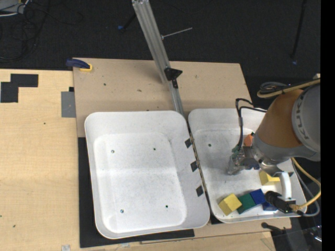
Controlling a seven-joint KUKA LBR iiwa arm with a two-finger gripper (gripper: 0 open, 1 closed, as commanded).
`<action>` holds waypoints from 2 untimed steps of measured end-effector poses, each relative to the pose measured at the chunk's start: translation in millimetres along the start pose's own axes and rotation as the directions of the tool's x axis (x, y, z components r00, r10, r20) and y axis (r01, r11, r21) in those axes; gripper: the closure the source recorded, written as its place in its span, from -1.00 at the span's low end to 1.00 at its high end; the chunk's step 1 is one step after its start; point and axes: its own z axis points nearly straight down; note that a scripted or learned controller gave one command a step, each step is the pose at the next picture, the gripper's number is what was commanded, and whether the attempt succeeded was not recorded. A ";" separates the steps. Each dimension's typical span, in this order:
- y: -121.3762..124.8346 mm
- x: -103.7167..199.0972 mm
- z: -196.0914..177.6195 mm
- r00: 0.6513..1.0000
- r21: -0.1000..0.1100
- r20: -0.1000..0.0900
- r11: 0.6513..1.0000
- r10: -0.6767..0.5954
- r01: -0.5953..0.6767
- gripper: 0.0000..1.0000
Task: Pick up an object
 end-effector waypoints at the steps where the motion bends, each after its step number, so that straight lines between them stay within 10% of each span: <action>1: 0.2 -1.2 -62.8 1.000 -0.006 0.003 1.000 -0.012 0.012 1.00; 2: 0.9 -2.2 -105.2 1.000 -0.006 0.003 1.000 -0.012 0.012 1.00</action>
